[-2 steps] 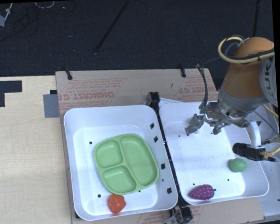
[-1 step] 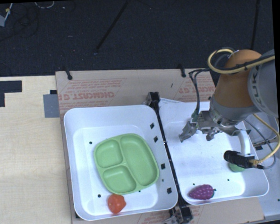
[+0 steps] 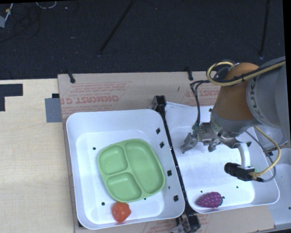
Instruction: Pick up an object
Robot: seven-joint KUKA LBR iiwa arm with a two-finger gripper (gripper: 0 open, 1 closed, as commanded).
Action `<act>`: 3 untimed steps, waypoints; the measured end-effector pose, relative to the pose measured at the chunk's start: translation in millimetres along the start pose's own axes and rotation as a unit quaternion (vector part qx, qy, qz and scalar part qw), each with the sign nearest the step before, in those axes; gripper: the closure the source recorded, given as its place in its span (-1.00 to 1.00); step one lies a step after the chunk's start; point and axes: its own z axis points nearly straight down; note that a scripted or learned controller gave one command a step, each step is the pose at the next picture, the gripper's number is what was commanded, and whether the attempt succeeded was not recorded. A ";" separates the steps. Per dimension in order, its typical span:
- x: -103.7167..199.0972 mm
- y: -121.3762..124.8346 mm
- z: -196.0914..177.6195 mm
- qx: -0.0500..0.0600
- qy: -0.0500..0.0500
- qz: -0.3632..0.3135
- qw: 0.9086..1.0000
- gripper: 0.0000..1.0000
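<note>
Two shallow white plastic bins with rounded corners sit side by side on a sheet of brown cardboard printed with reddish lettering that reads mirrored and upside down from this angle and cannot be made out with confidence. The left bin (image 3: 80, 142) holds a pale green plastic plate (image 3: 131, 169), smooth and matte, rounded-rectangular and moulded into three compartments, lying flat and slightly turned. Just beside its lower left corner, near the bin's front wall, rests a small red-orange toy fruit (image 3: 121, 211), roundish and glossy, apart from the plate by a narrow gap. The right bin (image 3: 268, 192) holds a bunch of purple toy grapes (image 3: 209, 199), bumpy and oval, lying close to the front wall. The grey arm with its orange band comes in from the right over this bin, wrapped with yellow and black cables, and its metal two-finger gripper (image 3: 200, 143) hangs low over the bin's back left area near the dividing wall; the grey fingers stand spread apart with nothing between them. The grapes lie well apart from the gripper, toward the front. A black clip strip runs along the seam between the bins. Beyond the cardboard, a light wooden benchtop carries black and grey square markers at the left.
</note>
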 end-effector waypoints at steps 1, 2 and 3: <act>-1.7 -0.1 -12.4 0.000 0.000 0.003 1.000 1.00; -3.8 -2.7 -54.8 -0.004 -0.001 0.004 1.000 1.00; -8.3 -2.3 -97.5 -0.004 -0.001 0.002 1.000 1.00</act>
